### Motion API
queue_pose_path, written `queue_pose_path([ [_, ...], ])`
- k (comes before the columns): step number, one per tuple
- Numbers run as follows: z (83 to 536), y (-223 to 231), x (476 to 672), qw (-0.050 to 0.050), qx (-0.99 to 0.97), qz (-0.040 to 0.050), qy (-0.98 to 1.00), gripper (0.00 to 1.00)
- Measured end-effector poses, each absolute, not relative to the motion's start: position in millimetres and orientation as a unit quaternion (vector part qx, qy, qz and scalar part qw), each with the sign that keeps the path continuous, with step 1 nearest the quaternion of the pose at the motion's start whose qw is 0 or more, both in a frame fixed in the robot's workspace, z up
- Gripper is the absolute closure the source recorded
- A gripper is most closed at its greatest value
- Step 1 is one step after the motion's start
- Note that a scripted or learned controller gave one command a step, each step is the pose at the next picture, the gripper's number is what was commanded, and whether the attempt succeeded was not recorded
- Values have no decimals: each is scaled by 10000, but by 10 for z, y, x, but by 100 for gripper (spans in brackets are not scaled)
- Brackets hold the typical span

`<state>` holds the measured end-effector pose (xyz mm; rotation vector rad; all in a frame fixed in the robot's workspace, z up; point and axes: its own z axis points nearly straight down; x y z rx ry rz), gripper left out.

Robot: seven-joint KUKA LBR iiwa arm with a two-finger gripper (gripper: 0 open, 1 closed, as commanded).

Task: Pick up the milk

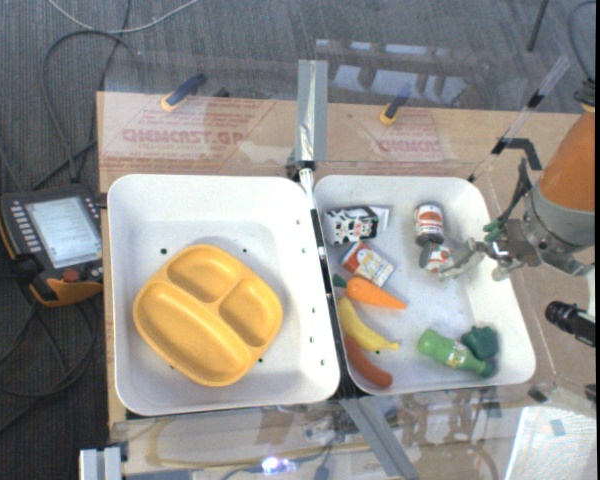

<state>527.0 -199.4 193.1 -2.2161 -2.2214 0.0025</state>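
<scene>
The milk is a small carton with a black-and-white cow pattern. It lies on its side in the back left corner of the right bin. My gripper hangs over the right side of that bin, just right of a small red-and-white can. It is well to the right of the milk, about a third of the bin's width away. The grey wrist and orange band rise behind the gripper at the view's right edge.
A second can, a red juice box, a carrot, a banana, a sausage, a green bottle and broccoli share the right bin. A yellow divided plate lies in the left bin.
</scene>
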Motion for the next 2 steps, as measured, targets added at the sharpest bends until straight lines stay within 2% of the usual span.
queue_pose_path([
  [1,1273,-1789,5966,-135,-6601,-33,-7510,0],
  [2,888,-1837,5510,-69,-6848,-7,-7287,0],
])
